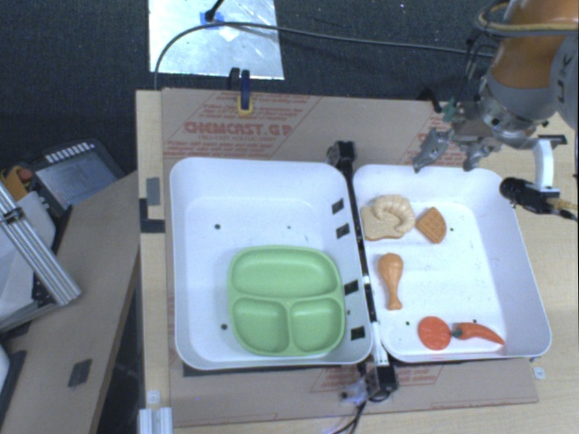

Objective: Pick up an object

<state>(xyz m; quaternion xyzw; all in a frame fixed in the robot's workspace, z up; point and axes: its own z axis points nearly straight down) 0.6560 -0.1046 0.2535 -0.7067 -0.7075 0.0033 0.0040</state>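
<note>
The right bin holds a pale croissant, a brown waffle-like piece, a toy chicken drumstick, a red tomato slice and an orange carrot. My gripper hangs above the back rim of the right bin, up and to the right of the croissant. Its two fingers are spread apart with nothing between them.
The left bin carries a green divided tray at its front. A black clip strip runs between the bins. A black cable and a shiny plate lie behind the bench. Grey equipment stands at the left.
</note>
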